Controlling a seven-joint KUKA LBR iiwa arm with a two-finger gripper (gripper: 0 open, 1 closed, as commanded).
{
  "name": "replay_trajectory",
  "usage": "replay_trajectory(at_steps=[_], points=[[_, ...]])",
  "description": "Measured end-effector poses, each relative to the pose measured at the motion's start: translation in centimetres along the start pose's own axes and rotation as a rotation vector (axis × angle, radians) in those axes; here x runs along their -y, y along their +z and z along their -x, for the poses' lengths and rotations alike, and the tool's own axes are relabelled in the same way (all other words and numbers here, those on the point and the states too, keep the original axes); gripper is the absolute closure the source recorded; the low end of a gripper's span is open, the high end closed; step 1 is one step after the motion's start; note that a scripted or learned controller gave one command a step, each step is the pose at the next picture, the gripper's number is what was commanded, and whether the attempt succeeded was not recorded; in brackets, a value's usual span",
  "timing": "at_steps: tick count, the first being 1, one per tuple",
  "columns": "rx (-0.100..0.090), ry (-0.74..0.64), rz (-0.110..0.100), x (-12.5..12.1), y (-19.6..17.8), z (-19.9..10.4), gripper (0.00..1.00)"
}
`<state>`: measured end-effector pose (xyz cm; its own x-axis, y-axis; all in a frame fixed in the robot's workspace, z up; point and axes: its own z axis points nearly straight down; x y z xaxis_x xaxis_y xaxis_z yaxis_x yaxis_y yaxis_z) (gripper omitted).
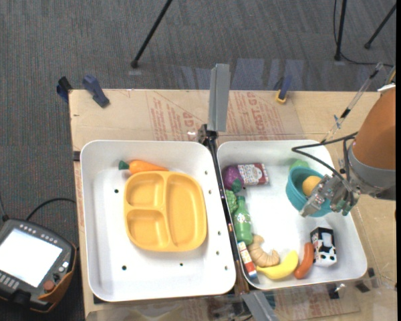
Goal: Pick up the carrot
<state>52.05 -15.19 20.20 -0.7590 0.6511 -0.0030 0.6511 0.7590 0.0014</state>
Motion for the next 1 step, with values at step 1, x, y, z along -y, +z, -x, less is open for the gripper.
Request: replay_trajectory(at_steps=[1], points=[[0.001, -0.129, 0.0, 6.14, -16.87, -0.37, 1.0]])
